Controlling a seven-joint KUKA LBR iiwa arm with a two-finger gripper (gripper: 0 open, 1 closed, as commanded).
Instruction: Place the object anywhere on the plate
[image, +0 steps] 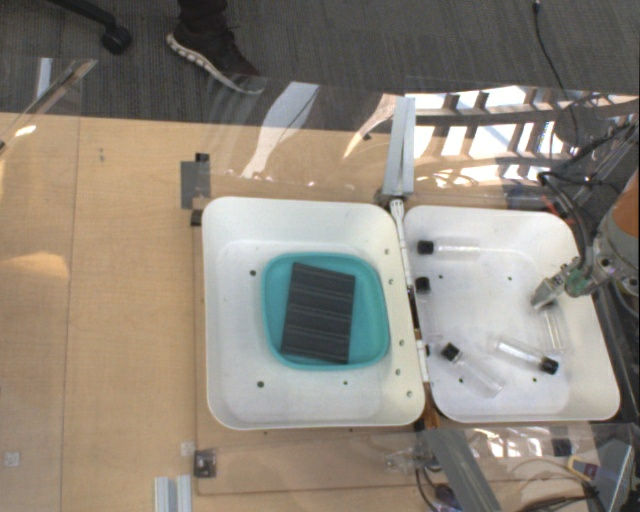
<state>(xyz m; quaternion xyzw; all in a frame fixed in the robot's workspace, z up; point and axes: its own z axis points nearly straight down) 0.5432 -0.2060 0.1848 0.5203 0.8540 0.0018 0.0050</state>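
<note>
The end effector (556, 290) comes in from the right side, low over the right bin (590, 395). Its metal tip is small and blurry here, so I cannot tell how far open it is or if it has hold of anything. Just under it and a bit toward the front lies a clear tube (552, 330), very close to the tip. A little farther toward the front is another clear tube with a black cap (526, 356), lying on its side. Off to the left of the end effector, near the back of the same bin, is one more clear tube with a black cap (448, 246). Two small black caps (422, 286) sit by the left wall of that bin, and one more (449, 352) lies nearer the front. Far to the left of the end effector, in the left bin (230, 390), sits a teal plate (375, 325). A dark grey ridged block (319, 313) lies flat on the middle of the plate. Both bins rest on a light wood tabletop (100, 300).
</note>
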